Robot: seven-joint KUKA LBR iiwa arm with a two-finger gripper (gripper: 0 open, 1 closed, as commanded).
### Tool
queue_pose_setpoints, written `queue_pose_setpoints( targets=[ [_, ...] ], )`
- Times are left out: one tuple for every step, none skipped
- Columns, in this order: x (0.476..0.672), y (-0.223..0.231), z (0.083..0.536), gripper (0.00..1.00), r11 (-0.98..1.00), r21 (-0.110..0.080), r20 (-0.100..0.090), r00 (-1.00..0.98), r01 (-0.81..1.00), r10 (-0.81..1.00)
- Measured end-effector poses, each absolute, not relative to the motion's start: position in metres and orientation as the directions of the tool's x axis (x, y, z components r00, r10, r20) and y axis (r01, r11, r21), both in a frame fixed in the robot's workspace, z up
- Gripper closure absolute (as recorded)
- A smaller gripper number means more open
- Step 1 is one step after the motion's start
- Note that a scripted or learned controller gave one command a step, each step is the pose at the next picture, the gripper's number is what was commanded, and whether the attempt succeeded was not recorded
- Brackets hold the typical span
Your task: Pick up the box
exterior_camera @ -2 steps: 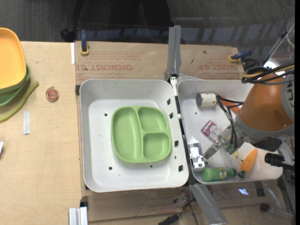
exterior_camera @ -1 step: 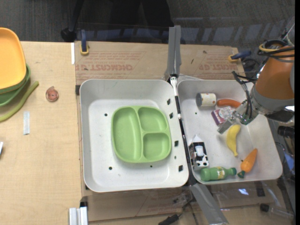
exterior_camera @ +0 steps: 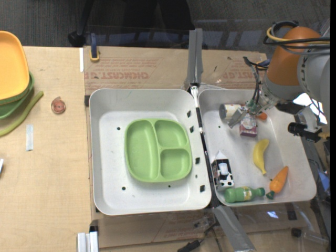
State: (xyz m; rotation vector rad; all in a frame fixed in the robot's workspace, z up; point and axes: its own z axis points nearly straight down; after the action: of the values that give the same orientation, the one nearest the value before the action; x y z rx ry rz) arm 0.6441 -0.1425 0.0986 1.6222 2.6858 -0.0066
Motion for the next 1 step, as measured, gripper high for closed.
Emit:
queue_pose_setpoints(
  targets=[
    [0.6467, -0.1431, 0.1102, 1.00, 0.468, 0.004, -0.013, -0.468, 0.884, 0.884]
  ],
)
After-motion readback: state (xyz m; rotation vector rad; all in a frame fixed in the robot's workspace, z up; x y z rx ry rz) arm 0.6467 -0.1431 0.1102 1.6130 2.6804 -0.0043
